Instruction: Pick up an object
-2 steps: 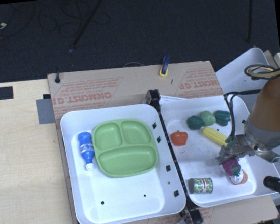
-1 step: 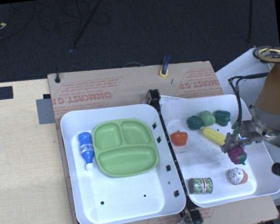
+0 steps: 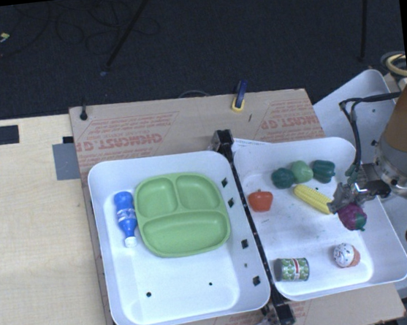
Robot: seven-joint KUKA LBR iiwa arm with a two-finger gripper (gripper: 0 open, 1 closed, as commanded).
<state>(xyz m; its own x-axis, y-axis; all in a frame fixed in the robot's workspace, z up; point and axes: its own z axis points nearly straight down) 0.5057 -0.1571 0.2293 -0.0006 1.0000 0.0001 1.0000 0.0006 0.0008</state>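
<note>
At the right side of the right shallow white plastic bin (image 3: 383, 276): two-finger gripper (image 3: 343, 198), carried on the grey arm with orange band (image 3: 405, 129) entering from the right edge of the camera view. The fingers read as a dark metallic cluster; how far apart they stand cannot be told at this resolution, and nothing is plainly seen between them.

Just beside the gripper, left: yellow toy corn cob (image 3: 312, 198), long axis diagonal, upper-left end toward the bin's middle, lower-right end meeting the fingertips; contact cannot be confirmed. Just below the gripper: small dark purple toy fruit with a green top (image 3: 352, 216), rounded, close to or touching the gripper's underside.

Other contents, right bin: three green toy vegetables in a row (image 3: 303, 173) near the far wall; red-orange toy tomato (image 3: 260, 201) near the left wall; small tin can with green and red label (image 3: 292, 268), lying on its side, long axis left to right, near the front wall; white and orange ball-shaped toy (image 3: 344, 255) near the front right corner.

Left shallow white plastic bin (image 3: 133, 306): light green three-compartment plate (image 3: 181, 214); blue bottle with white cap (image 3: 125, 217), upright along the view, cap toward the front.

Open room: bare floor in the right bin's middle, between corn, can and tomato; bare front half of the left bin.
</note>
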